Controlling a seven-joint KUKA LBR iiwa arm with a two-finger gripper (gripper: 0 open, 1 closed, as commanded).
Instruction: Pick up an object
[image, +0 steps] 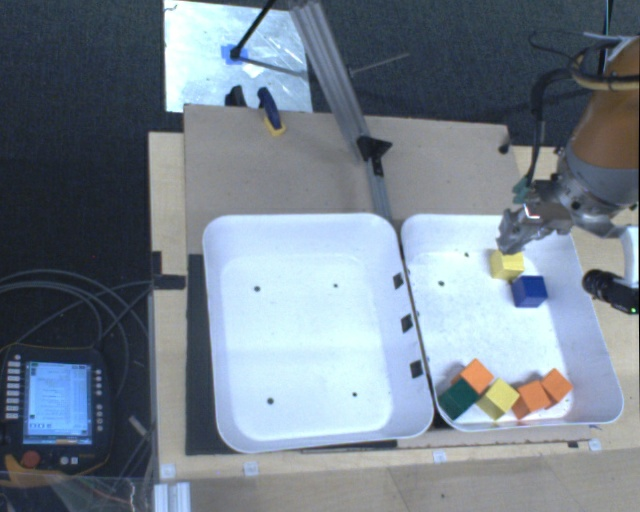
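The arm reaches down over the right bin (590, 330), its gripper (511, 240) just above the yellow block (507, 265); finger state unclear.

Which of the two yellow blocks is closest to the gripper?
The yellow block in the upper part of the right bin, directly below the gripper. The other yellow block lies far off, in the cluster at the bin's lower edge.

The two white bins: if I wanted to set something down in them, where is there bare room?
The left bin is bare white floor from wall to wall. In the right bin, the left half is free. Crowded spots: the near right corner, with a green block and orange and yellow ones, and under the gripper, by the yellow block and blue block.
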